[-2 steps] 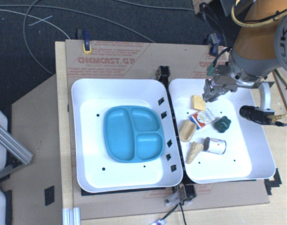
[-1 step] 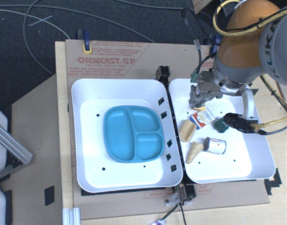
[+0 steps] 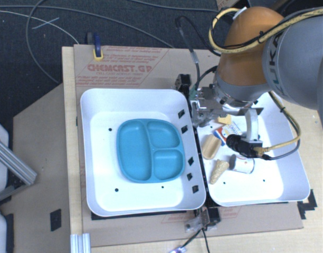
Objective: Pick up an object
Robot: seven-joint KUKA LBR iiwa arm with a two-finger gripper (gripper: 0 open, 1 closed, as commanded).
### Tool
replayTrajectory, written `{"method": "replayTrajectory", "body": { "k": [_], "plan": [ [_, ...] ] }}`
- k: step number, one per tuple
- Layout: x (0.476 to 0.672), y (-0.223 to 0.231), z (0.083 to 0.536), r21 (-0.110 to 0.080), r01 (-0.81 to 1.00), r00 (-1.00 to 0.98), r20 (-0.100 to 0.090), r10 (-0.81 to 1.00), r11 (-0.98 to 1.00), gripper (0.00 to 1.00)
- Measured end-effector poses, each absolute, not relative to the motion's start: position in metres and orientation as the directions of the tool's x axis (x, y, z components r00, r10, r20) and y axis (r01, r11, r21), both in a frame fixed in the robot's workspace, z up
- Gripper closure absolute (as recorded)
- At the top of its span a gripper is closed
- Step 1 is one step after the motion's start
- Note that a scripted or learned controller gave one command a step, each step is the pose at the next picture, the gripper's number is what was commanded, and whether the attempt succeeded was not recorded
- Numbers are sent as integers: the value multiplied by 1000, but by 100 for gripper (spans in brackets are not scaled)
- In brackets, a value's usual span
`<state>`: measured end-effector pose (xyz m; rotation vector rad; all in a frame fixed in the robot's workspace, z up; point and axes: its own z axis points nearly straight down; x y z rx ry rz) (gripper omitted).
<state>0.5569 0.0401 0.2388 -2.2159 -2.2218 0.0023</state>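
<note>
A blue divided plate (image 3: pixel 150 149) lies flat in the left bin (image 3: pixel 93 141). In the right bin (image 3: pixel 288 178) several small objects sit near its left side: a tan bread-like piece (image 3: pixel 210 146), a tan cone-shaped piece (image 3: pixel 219 171), a white cup-like item (image 3: pixel 244 165) and a small piece with yellow and red (image 3: pixel 223 122). The arm's orange and grey wrist (image 3: pixel 246 51) hangs over the back left of the right bin. My gripper (image 3: pixel 211 109) is below it, just above the small objects; the wrist body and cables cover its tip.
A black cable with a connector (image 3: pixel 240 144) loops from the arm across the right bin. The bins rest on a cardboard sheet (image 3: pixel 119 62) with red lettering. A blue and yellow clamp (image 3: pixel 97 46) stands at the sheet's back left. Loose cables lie on the dark floor behind.
</note>
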Motion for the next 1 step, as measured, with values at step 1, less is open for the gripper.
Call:
{"method": "replayTrajectory", "body": {
  "k": [1],
  "plan": [
    [551,92,225,-4,1000,-1,1,1000,1,100]
  ]
}}
